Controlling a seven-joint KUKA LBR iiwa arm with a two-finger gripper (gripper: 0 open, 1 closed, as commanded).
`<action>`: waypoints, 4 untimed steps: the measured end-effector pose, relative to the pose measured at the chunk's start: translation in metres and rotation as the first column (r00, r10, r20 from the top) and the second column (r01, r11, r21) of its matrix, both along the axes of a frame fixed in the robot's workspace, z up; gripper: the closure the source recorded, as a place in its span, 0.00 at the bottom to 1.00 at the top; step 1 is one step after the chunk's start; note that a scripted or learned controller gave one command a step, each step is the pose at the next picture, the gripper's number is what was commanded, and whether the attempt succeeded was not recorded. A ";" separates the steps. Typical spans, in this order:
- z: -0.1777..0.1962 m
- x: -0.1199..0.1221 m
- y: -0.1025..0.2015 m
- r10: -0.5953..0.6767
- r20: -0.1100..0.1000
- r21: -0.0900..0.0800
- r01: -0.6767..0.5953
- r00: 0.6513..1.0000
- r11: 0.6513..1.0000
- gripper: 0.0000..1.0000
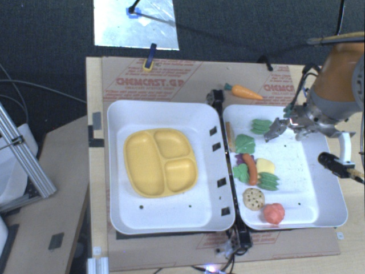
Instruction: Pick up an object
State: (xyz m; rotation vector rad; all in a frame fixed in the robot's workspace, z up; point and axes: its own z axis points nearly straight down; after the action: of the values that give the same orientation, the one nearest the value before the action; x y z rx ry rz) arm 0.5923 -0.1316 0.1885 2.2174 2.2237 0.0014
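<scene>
- Gripper (pixel 278 129) sits low over the far part of the right bin (pixel 319 210), reaching in from the right; whether it is parted or closed cannot be told, and nothing is seen held in it.
- Left bin (pixel 117 153) holds a yellow divided tray (pixel 161 161).
- Right bin's left half holds the toy food: green leafy piece (pixel 245 143), sausage (pixel 251 167), yellow piece (pixel 265 165), green pod (pixel 268 180), cookie (pixel 253 197), and red lump (pixel 274 213) at the near edge.
- Green bean piece (pixel 261 125) lies just left of the gripper.
- Carrot (pixel 244 92) lies on the bench beyond the right bin.
</scene>
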 end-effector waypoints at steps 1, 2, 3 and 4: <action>-0.052 -0.059 0.046 0.001 -0.010 0.004 -0.001 1.000 1.000 0.00; -0.049 -0.056 0.043 -0.003 -0.001 0.001 0.003 1.000 1.000 0.00; -0.049 -0.056 0.043 -0.003 -0.001 0.001 0.003 1.000 1.000 0.00; -0.049 -0.056 0.043 -0.003 -0.001 0.001 0.003 1.000 1.000 0.00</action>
State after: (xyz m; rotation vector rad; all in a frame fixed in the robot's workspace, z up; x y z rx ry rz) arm 0.5360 -0.0888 0.1398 2.2212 2.2211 0.0015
